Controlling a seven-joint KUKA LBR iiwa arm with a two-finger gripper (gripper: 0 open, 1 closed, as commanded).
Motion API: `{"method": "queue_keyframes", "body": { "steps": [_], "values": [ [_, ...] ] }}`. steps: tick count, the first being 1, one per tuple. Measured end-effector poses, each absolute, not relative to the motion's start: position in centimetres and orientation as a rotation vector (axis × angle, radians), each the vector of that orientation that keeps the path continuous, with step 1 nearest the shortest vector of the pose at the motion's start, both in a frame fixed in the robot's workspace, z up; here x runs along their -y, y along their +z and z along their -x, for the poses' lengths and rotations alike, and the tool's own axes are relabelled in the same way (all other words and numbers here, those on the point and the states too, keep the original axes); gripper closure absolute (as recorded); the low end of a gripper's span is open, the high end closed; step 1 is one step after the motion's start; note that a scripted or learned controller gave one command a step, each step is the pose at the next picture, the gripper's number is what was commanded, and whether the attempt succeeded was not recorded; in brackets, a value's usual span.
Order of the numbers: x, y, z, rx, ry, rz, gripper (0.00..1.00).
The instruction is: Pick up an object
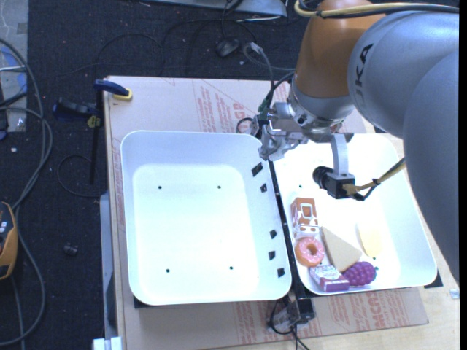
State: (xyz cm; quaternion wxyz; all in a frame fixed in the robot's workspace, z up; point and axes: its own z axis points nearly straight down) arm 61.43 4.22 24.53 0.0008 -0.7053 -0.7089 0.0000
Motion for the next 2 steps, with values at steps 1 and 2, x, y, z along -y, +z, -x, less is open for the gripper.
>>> {"method": "queue_keyframes", "body": {
  "steps": [1, 2],
  "values": [
    [-8.52, 23.96, -61.76, 2.225, 0.0, 2.217, 1.0],
    [-8.32, 23.99, -61.78, 2.222, 0.0, 2.221, 0.0]
  ]
}}
